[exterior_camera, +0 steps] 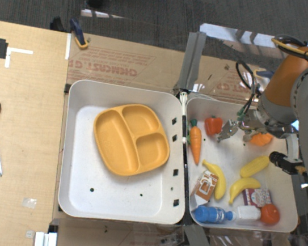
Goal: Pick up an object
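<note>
We find tool (pixel 238 126) upper right of frame, fingers spread, nothing between them, beside red pepper (pixel 213 125). We judge pick not yet made.

arm: enters from right, wrist bent down | end effector (pixel 238 127): fingers spread, nothing between them

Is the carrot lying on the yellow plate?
No, the carrot lies in the right bin by its left wall, while the yellow plate sits in the left bin.
</note>
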